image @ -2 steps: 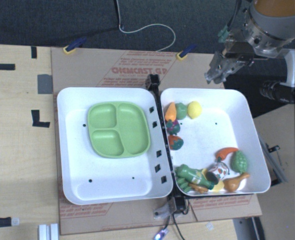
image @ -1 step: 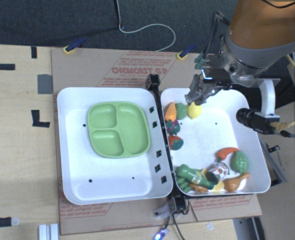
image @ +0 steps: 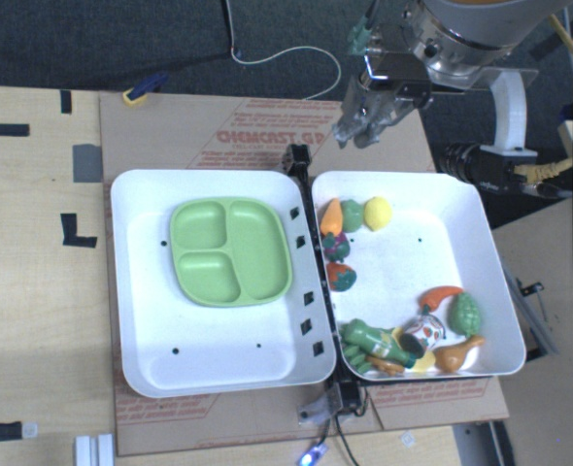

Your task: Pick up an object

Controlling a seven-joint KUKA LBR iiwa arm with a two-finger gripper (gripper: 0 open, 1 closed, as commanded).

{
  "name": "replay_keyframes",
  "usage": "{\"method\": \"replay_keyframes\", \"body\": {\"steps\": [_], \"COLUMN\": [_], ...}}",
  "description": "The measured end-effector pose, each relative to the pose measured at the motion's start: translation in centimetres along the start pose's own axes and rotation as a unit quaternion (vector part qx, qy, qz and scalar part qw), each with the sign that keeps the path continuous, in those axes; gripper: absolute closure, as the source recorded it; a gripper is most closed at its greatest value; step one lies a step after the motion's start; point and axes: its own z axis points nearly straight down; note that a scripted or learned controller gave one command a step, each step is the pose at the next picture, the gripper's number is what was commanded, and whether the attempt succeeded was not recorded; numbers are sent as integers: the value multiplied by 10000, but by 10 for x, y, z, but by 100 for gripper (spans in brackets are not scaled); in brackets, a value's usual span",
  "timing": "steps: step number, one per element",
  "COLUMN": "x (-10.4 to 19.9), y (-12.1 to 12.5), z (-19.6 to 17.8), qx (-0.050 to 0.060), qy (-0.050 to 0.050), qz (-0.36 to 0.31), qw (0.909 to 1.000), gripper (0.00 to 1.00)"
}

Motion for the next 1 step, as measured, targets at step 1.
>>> {"method": "replay_keyframes", "body": {"steps": [1], "x": [4], "y": [-51], "z": [95], "qx": [118], "qy": [-25], "qz": [35], "qw": [9999], "gripper": [100]}}
